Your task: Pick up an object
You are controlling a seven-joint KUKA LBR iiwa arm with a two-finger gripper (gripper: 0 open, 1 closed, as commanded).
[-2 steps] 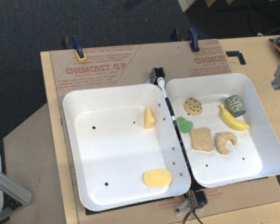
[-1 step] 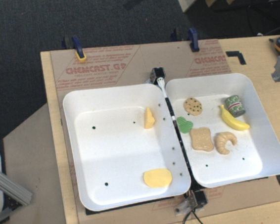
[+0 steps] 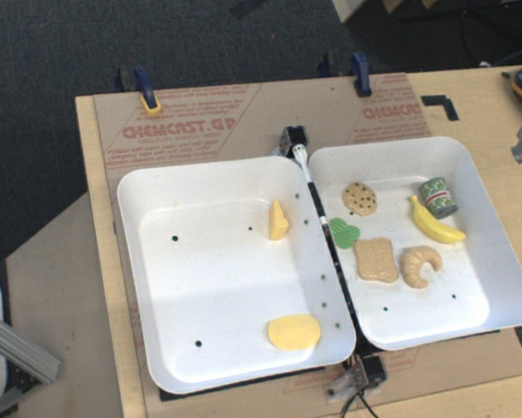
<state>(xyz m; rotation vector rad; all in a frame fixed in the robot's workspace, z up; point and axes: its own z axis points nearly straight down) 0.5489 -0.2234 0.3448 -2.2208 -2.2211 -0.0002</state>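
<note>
So, looking down from above, the brown board surface [image 3: 232, 114] carries two shallow white plastic bins side by side, and nothing has been lifted yet as far as I can judge.

The left bin [image 3: 158, 288] holds two things: a small yellow wedge like a piece of cheese [image 3: 278, 220] near its far right edge, and a flat pale-yellow oval lump [image 3: 293, 333] by its near right corner.

The right bin [image 3: 488, 254] is busier. A round chocolate-chip cookie [image 3: 360, 198] lies toward its far left. A green leafy toy piece [image 3: 344, 234] sits close against the left wall. A tan square slice of bread [image 3: 376, 260] is near the middle, with a golden croissant [image 3: 421, 264] just beside it. A yellow banana [image 3: 435, 223] lies slantwise toward the far right, touching or nearly touching a small green-labelled can [image 3: 437, 197].

Every object rests on a bin floor, so the whole pick is still to do: choose one, come down, close, lift. As for the pincer, I cannot tell its state from here.
</note>
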